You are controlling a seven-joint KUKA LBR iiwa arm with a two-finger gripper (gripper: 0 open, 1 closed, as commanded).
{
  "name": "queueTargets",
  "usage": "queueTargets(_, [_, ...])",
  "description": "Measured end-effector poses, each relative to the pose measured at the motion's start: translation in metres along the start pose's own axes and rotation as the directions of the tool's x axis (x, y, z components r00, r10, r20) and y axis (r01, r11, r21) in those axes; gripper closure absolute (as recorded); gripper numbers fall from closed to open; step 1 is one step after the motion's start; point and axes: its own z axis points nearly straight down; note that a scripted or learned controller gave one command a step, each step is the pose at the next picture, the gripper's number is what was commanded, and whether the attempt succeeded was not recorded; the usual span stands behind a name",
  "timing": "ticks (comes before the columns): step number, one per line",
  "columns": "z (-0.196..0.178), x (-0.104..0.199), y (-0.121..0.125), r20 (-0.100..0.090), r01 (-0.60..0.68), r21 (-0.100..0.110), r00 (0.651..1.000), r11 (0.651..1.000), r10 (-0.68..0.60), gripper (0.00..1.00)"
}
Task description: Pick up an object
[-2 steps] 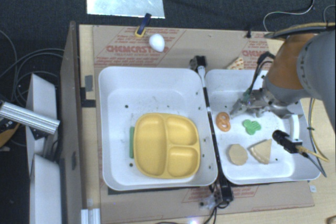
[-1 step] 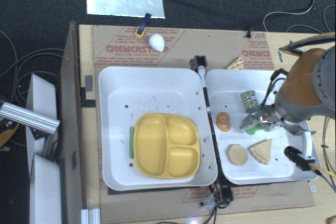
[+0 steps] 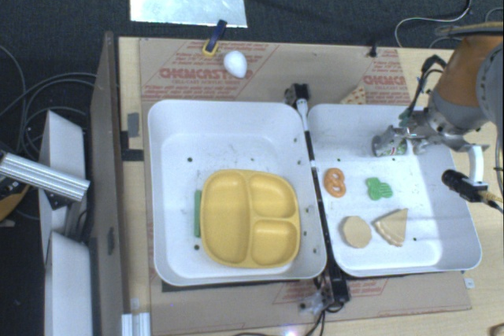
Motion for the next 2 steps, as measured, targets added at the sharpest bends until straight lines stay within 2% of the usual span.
queueTargets(1, [0.017, -0.01, 0.03, -0.007, 0.001, -0.003, 1.0, 1.0, -0.001, 0.0])
queueTargets(2, [0.004, -0.01, 0.032, -0.003, 0.005, -0.008, 1.0, 1.0, -0.005, 1.0])
